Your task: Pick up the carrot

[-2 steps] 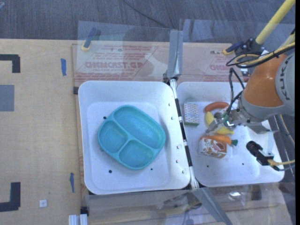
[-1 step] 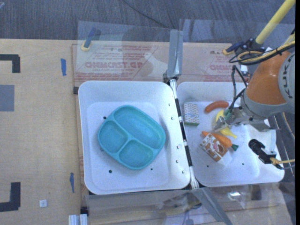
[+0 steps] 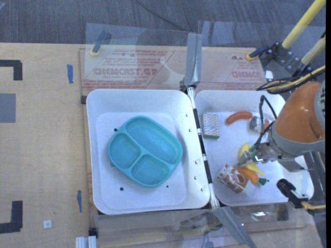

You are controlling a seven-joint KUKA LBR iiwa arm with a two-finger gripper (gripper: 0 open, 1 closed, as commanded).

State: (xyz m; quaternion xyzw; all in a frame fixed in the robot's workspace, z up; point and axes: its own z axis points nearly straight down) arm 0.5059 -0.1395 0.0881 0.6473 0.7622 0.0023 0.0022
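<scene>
Carrot (image 3: 250,174) lay low in the right bin (image 3: 222,138), beside a snack packet (image 3: 232,178) | end effector (image 3: 252,159) hovered just above it, grip state we could not tell | we judged a straight descent, clear of the packet, best.

Light is bright and even from overhead, casting only faint, soft shadows. The two white bins (image 3: 98,138) are close to washed out, their texture barely visible. A clear plastic sheet (image 3: 139,56) behind them carries pale reflections. Focus is slightly soft throughout, and small items look smeared.
</scene>
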